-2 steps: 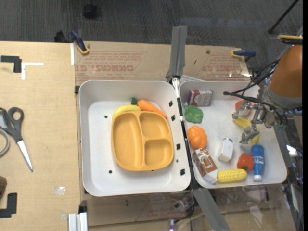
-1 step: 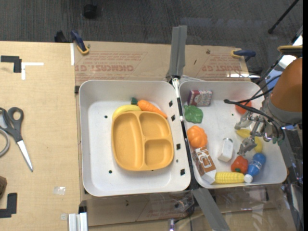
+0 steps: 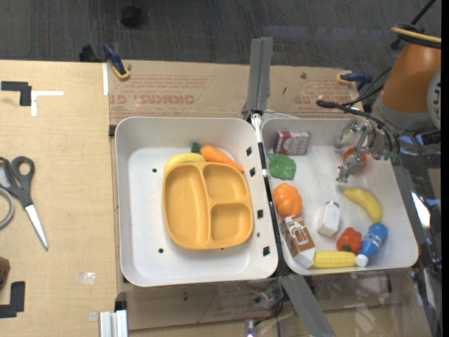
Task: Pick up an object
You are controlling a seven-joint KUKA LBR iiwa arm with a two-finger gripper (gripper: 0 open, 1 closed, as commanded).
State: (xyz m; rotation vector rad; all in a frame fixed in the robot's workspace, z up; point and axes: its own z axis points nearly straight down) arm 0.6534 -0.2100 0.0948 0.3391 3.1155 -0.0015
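Observation:
My gripper [image 3: 350, 166] hangs over the far right part of the right bin [image 3: 319, 128], with a small red object [image 3: 353, 159] showing between its fingers. Below it in that bin lie a banana [image 3: 364, 203], a white bottle [image 3: 329, 217], a red pepper [image 3: 349, 239], a blue bottle [image 3: 372, 242] and a corn cob [image 3: 334, 259]. Toward the bin's left side sit a maroon box [image 3: 291, 142], a green toy [image 3: 282, 166], an orange fruit [image 3: 287, 199] and a brown carton [image 3: 298, 234].
The left bin [image 3: 133, 209] holds a yellow divided plate [image 3: 208, 206], with a carrot [image 3: 221, 156] and a yellow fruit [image 3: 181, 161] at its far rim. Scissors [image 3: 24, 195] lie on the bench at the left. A grey divider post [image 3: 259, 76] stands between the bins.

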